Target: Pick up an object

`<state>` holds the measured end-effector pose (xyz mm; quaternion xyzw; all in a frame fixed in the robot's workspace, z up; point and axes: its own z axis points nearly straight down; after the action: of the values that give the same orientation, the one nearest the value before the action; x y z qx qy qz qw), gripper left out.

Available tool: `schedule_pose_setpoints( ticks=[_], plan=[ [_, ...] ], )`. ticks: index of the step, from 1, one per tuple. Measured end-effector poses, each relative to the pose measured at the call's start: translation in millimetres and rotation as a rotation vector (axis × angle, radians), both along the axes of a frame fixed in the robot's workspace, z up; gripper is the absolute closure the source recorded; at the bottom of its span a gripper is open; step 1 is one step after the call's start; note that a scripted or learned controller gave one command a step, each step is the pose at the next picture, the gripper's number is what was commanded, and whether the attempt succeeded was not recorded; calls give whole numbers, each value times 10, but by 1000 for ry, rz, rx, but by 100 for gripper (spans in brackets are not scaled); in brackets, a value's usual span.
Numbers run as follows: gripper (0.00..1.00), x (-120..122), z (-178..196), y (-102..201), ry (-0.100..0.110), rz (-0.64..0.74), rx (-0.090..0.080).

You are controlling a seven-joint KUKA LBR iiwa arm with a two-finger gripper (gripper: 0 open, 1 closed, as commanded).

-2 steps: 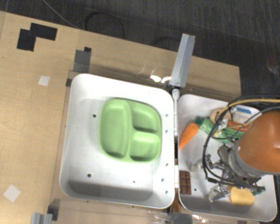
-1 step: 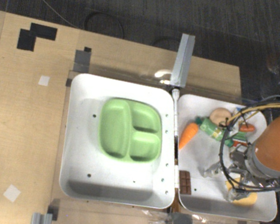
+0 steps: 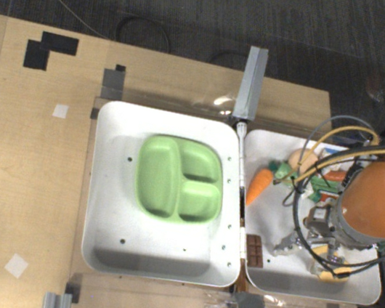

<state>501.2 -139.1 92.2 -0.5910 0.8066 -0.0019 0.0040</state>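
— Dark carpet runs along the top, and below it the wooden desk point(image 3: 18, 178) carries two shallow white bins side by side. What's in the left bin point(image 3: 99, 244)?

— A green divided tray point(image 3: 177, 178), sitting roughly in the middle, with three compartments facing up.

— And the right bin point(image 3: 359, 293)?

— A toy carrot point(image 3: 260, 184) lies near its left wall, orange with green leaves at the upper end, tilted. A brown chocolate-bar piece point(image 3: 254, 250) rests by the lower-left corner. Further up there is a pale rounded item point(image 3: 302, 160) and some green and red pieces beside it, partly hidden by cables. A bit of yellow point(image 3: 332, 276) peeks out near the bottom wall under the arm.

— Where is the arm?

— It reaches in from the right; its orange band point(image 3: 384, 197) hangs over the right half of the right bin, with yellow and black cables looping around it.

— And the tool?

— The tool point(image 3: 308, 240) is low in that bin, below the wrist, right of the chocolate piece and apart from the carrot. Whether it is spread or clenched, I cannot tell; metal parts and cables blur together there. I see nothing clearly held by it.
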Motion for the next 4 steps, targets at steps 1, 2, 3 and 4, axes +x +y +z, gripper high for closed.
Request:
schedule_pose_setpoints(
  ticks=[1,2,3,4],
  plan=[
    [0,-21,-7,-6,-16,327,-5],
    [0,838,-20,476,-9,397,-3],
    [0,466,-11,521,-10,490,-5],
    [0,783,-27,389,-2,543,-2]
  ],
)
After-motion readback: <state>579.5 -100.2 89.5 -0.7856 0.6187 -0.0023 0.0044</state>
